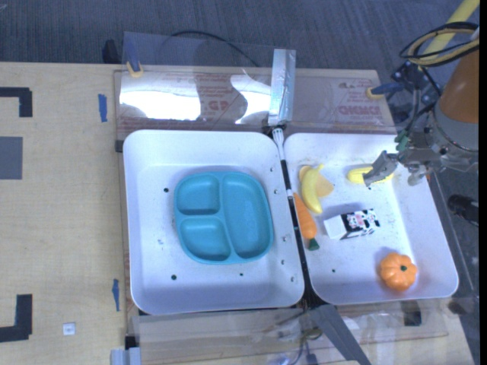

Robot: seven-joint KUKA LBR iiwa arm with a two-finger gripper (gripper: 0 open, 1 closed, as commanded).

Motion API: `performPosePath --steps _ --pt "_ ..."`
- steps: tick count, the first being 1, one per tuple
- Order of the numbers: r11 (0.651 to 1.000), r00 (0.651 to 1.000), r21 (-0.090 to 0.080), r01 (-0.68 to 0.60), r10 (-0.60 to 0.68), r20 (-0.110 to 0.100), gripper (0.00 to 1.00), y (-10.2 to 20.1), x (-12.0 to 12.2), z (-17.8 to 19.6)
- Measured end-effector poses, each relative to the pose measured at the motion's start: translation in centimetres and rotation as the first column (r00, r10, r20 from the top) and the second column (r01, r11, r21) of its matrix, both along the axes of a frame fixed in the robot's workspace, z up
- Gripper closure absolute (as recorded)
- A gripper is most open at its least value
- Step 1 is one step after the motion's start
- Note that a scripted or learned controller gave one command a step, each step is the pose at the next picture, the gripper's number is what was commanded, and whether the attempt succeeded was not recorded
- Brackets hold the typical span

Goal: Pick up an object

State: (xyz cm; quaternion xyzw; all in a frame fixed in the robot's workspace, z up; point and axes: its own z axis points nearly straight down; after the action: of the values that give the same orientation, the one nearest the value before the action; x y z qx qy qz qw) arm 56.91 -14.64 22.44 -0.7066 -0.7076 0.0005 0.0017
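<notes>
the two bins look like smooth white plastic with a slight sheen. the divided blue tray is glossy plastic. the bench is pale matt wood. the far panel is shiny, reflective.

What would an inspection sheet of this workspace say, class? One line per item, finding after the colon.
Surface: wooden bench with two white bins, left bin and right bin.
Job's things: in the right bin, banana, carrot, cow, pumpkin, lemon.
Clutter: blue tray in the left bin.
Gripper: gripper low over the lemon.
Cables: black and yellow cables by the arm.
Surroundings: grey floor, clear panel behind the bins.
</notes>
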Motion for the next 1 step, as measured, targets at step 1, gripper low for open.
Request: performPosePath --steps 1 --pt "0.999 0.999 0.000 0.047 -0.047 -0.009 0.00 4.49 0.97 -10.41"
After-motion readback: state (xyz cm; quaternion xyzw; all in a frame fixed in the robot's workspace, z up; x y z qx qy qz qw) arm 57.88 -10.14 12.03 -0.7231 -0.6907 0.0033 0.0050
